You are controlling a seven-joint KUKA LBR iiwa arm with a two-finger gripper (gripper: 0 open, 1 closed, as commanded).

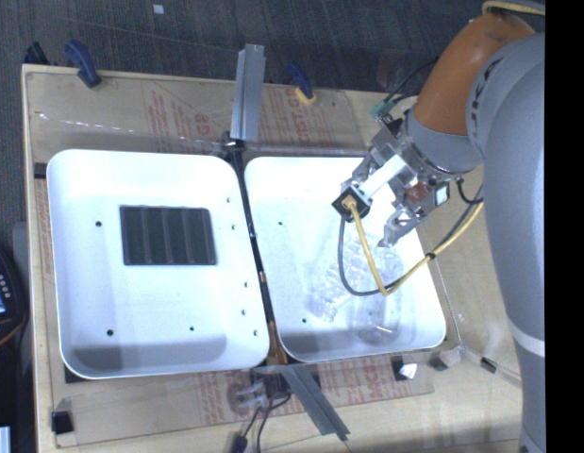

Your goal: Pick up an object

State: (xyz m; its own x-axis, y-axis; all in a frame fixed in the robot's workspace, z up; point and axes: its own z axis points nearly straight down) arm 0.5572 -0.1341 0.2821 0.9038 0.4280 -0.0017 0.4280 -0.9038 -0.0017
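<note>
Clear plastic pieces [331, 291], the only likely things to pick, lie in the right bin [292, 253], toward its near half and right of the middle. They are see-through and pale against the white floor, hard to make out, with faint glints; how many there are I cannot tell. Nothing looks lifted yet, so by my reading the pick is not done and the grasp is left to do. Gripper [391, 217] hangs over the bin's far right part, above and beside the pieces, apart from them; whether it is wide or narrow I cannot tell. A yellow cable [367, 253] loops below the wrist. Left bin [75, 253] holds a dark grey ribbed block [167, 235]
</note>
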